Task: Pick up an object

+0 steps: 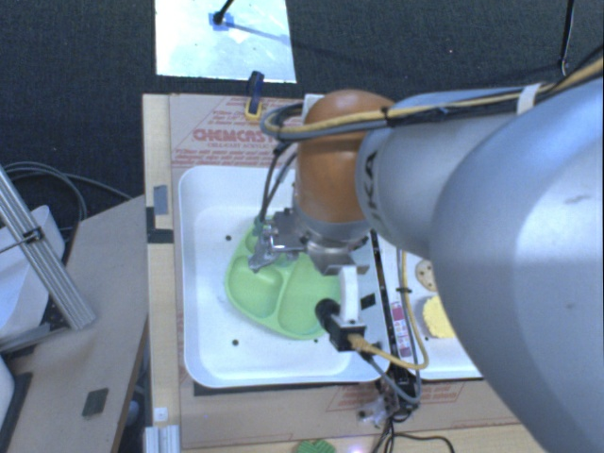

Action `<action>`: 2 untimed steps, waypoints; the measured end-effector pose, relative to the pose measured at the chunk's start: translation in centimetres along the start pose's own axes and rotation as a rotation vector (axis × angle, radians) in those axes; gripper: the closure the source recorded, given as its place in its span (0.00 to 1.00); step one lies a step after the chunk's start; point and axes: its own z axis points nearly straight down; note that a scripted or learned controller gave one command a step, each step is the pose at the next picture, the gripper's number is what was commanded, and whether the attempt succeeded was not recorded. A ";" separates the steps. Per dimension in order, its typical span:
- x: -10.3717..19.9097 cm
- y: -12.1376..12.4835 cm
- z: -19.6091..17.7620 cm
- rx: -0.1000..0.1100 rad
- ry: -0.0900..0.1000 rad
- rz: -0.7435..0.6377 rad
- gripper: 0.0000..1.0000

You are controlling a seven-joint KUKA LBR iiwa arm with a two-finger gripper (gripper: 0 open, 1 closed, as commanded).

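A: What is seen of the bench (113, 253) and the room?

B: A pale bench top is seen under a brown cardboard sheet (217, 135), on which two shallow white bins are set side by side. The left bin (203, 253) is seen nearly whole; the right bin (453, 361) is largely covered by the arm. Dark carpet lies behind the far edge of the bench, with a pale reflective square panel (222, 26) on it. Metal rails (38, 253) and cables are seen off the left edge.

A: Can any writing be read?

B: Red print is carried by the cardboard near the far edge; it appears to begin "CHEMCR", and the rest cannot be read.

A: How is the arm (500, 225) posed?

B: It is reached in from the right, the orange band (330, 159) turned downward over the left bin, with the jaws (269, 248) lowered onto a green divided plate (274, 300) lying in the middle of that bin. Whether the jaws are wide, narrow or closed on anything cannot be told. Yellow, partly hidden things (436, 317) are seen in the right bin.
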 end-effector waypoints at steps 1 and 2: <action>5.9 -1.7 -7.8 -0.005 0.004 -0.004 0.00; -0.1 2.8 -1.3 0.004 -0.006 0.012 0.00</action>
